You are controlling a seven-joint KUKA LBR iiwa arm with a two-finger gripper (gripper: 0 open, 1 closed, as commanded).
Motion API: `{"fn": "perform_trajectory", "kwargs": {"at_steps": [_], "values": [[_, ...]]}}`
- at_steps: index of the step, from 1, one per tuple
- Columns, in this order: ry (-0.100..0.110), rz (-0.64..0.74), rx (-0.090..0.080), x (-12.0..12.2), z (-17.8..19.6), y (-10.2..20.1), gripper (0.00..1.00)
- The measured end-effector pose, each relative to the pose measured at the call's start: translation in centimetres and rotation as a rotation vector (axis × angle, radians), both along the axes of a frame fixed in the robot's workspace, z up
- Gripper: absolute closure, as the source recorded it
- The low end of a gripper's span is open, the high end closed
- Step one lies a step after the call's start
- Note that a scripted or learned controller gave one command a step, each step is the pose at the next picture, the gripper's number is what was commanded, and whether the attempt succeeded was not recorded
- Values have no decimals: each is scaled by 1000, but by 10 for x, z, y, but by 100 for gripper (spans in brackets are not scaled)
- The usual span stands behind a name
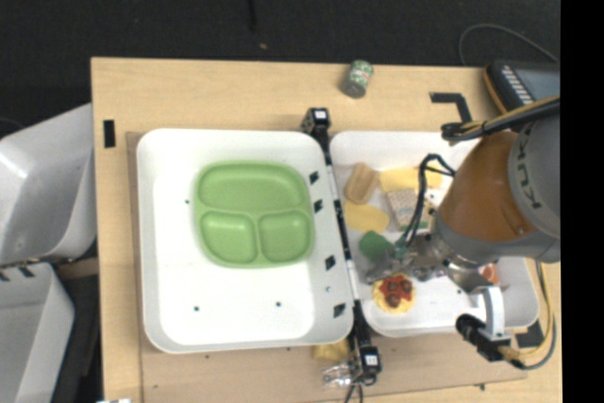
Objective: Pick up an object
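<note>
Even overhead light; the white bins (160,297) are bright, nearly blown out. The far background is dark. Shadows are soft, detail slightly blurred.

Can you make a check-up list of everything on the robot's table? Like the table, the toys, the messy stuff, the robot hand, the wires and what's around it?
Surface: wooden bench bearing a left bin and a right bin.
Job's things: small toys piled in the right bin, among them a tan piece, a yellow piece, a green piece and a red-and-yellow piece.
Clutter: green divided plate in the left bin; small green-grey item on the bench.
Grippers: gripper low over the toys.
Cables: black cable along the arm.
Surroundings: dark floor; white shapes at left.
</note>
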State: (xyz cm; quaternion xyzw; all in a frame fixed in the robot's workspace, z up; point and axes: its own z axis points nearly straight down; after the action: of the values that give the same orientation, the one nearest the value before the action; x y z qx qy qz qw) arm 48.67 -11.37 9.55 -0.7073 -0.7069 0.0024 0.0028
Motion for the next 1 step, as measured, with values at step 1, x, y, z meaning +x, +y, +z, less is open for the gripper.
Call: {"fn": "perform_trajectory", "kwargs": {"at_steps": [1], "values": [[-15,-12,-3,5,18,-2,100]]}}
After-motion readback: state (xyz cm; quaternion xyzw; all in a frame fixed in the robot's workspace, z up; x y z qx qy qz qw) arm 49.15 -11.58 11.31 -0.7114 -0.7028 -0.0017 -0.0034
